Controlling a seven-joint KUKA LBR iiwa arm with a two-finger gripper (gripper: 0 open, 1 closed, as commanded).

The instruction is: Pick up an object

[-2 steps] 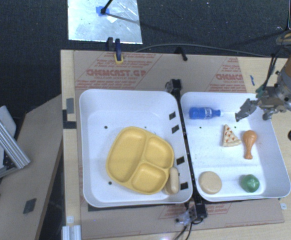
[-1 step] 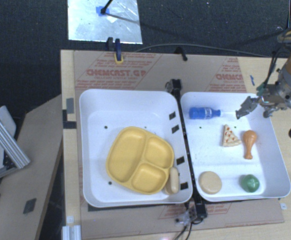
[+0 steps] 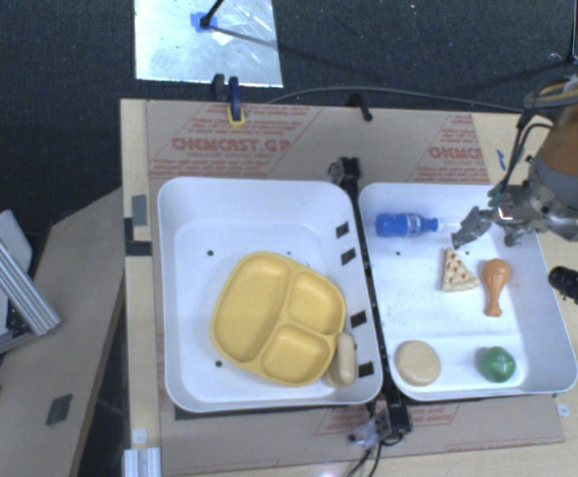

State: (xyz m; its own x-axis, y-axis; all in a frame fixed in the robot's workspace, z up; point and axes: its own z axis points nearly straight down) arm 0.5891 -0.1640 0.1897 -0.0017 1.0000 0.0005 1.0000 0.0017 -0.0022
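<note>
The right bin (image 3: 557, 361) holds a blue bottle (image 3: 405, 225) lying on its side at the back, a pizza slice (image 3: 457, 270), an orange chicken drumstick (image 3: 495, 284), a round beige bun (image 3: 418, 362) and a green lump (image 3: 496, 363). My gripper (image 3: 490, 229) hangs over the back right of this bin, just above the pizza slice and the drumstick and to the right of the bottle. Its fingers are open, with nothing between them.
The left bin (image 3: 185, 266) holds a yellow divided plate (image 3: 277, 316) with a small beige roll (image 3: 343, 358) at its right edge. A black divider with clips (image 3: 359, 266) runs between the bins. The arm's grey body (image 3: 572, 157) stands over the right bin's far corner.
</note>
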